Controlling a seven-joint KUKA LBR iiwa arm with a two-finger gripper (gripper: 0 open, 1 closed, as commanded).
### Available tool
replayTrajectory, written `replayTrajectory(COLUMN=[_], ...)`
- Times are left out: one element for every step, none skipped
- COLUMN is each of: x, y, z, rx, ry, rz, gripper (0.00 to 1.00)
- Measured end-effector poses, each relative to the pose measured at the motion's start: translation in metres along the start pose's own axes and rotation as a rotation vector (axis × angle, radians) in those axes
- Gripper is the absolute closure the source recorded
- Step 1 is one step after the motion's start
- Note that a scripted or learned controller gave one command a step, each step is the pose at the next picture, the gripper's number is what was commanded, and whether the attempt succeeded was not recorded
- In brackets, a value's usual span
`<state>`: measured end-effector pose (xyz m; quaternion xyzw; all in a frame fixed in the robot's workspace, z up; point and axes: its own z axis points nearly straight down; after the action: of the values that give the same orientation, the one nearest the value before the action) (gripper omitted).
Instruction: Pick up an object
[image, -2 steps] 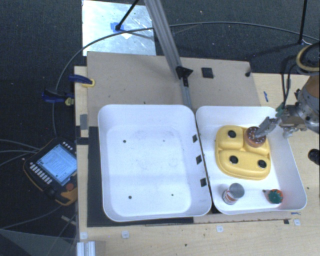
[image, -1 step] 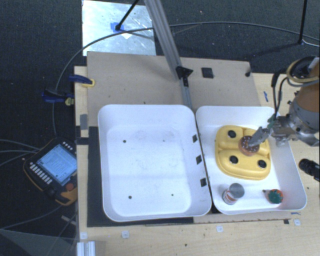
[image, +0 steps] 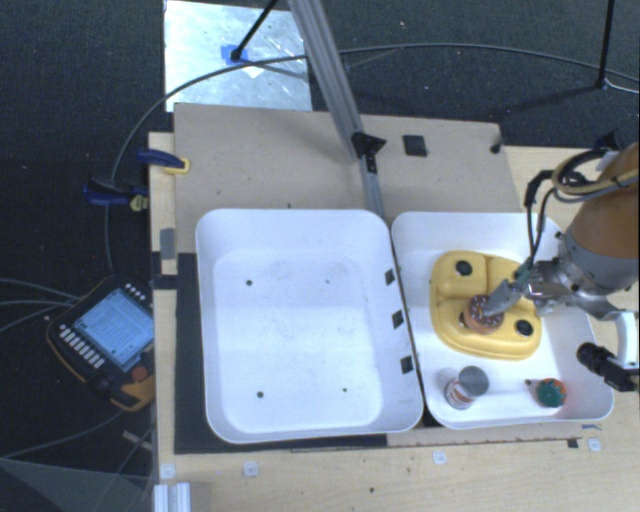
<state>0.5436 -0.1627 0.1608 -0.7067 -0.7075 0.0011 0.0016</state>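
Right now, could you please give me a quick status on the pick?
Claw down on the yellow object in right bin. Grip not confirmed. Small can and green-orange item lie nearby, apart.

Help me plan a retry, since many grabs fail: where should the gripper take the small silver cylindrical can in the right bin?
Probably grip the small silver cylindrical can across its round sides, coming straight down. It appears to stand upright with free floor around it, apart from the yellow moulded plastic toy behind and the small green ball beside it.

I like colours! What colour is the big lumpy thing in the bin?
Yellow lumpy thing, in the camera view.
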Motion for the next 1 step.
replayTrajectory(x=[0.006], y=[0.0016], z=[0.0289], rx=[-0.016], ry=[-0.003], rz=[-0.005], gripper=[0.0])
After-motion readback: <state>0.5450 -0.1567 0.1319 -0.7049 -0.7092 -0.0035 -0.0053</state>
